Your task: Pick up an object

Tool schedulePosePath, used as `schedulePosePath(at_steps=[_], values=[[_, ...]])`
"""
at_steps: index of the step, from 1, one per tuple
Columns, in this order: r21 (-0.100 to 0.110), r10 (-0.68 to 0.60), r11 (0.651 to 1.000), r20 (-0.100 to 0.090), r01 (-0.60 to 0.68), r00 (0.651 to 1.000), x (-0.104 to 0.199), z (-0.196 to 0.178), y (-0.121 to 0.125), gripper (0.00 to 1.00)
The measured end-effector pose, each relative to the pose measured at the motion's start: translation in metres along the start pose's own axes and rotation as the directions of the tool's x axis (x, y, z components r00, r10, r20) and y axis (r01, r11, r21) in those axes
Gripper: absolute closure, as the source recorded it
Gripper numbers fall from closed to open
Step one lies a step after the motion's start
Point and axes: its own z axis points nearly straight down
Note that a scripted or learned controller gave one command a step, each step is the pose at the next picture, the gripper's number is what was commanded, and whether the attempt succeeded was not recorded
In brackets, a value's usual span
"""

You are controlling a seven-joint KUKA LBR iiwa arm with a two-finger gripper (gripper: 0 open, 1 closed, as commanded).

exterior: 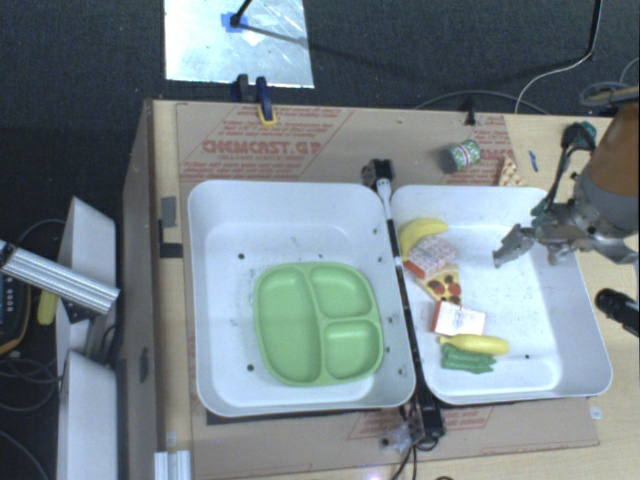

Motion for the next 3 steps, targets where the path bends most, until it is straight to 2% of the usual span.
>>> schedulePosePath(at_steps=[1, 2, 3], values=[[0.003, -0.002, 1.0, -0.001, 0.002, 1.0, 0.039, 0.078, 0.038, 0.0], [0.002, -0.001, 1.0, -0.001, 0.001, 1.0, 0.063, 0.109, 0.014, 0.0], [0.002, 0.001, 1.0, -0.001, -0.001, 1.0, 0.068, 0.13, -0.002, 0.0]])
